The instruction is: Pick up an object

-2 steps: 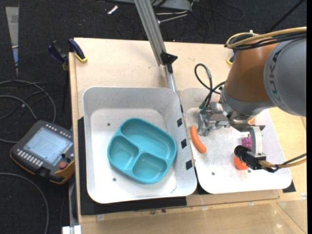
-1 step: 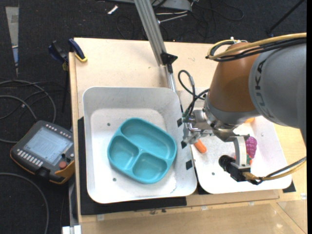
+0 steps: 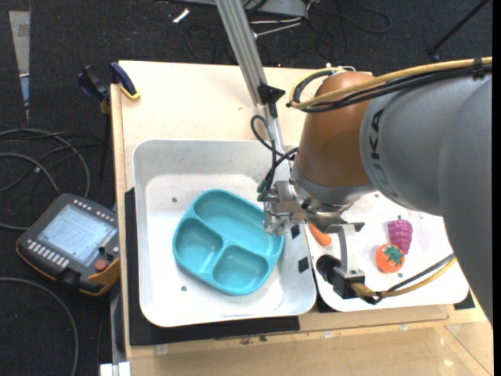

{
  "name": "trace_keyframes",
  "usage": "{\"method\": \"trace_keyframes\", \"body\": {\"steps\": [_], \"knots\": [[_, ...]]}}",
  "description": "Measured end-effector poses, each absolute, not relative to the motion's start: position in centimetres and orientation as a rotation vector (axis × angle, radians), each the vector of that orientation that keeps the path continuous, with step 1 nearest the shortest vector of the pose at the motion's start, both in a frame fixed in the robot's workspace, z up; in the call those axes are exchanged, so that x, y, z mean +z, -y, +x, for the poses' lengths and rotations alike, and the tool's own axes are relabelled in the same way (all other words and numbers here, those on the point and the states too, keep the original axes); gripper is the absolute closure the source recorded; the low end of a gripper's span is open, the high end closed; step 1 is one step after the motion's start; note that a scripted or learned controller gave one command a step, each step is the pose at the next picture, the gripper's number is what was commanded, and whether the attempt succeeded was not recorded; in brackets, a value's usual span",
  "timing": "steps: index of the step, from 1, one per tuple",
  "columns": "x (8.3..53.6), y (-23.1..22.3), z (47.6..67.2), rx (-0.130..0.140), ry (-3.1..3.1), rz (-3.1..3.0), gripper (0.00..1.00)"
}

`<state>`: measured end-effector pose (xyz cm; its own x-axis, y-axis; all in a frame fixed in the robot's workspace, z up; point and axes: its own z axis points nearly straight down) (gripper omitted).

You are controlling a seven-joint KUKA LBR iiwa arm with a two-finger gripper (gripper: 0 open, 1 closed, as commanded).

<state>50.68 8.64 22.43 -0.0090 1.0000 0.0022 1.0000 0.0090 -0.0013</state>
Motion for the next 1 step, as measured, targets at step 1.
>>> {"method": "trace_keyframes", "body": {"steps": [1], "knots": [[23.59,-9.36,49.47,-0.001,2.227,-2.216,1.0]]}}
